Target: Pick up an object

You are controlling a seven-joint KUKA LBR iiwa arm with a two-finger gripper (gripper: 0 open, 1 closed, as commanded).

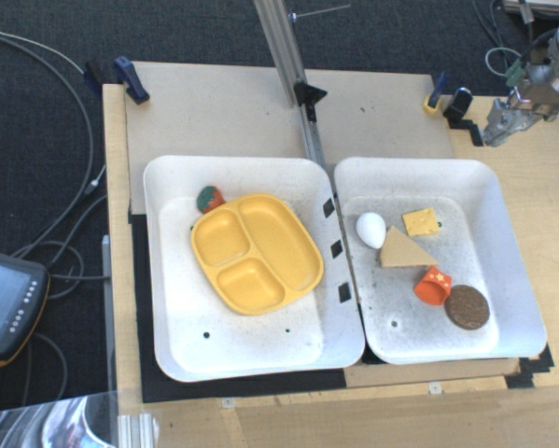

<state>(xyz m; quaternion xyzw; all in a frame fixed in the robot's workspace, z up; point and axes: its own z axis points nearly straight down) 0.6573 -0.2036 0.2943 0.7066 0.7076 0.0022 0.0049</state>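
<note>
**Non-task items: positions relative to the gripper**

The gripper (496, 131) is serving as reference only.

The wooden bench (223, 110) is extending leftward and downward in the view from the gripper. Two white bins are sitting on it side by side: the right bin (514, 241) is lying just below the gripper, and the left bin (154, 213) is lying well apart, lower left. Black tabs (335, 248) are showing along their shared edge. A black mat (148, 381) is protruding beneath the left bin.

A metal pole (277, 26) is slanting down to the bench, well left of the gripper. A blue clamp (130, 77) is gripping the far-left corner. Another clamp (438, 96) is sitting near the gripper, just left.

A handheld pendant (4, 311) and loose cables (64, 157) are lying on dark carpet (36, 7), farthest from the gripper.
</note>
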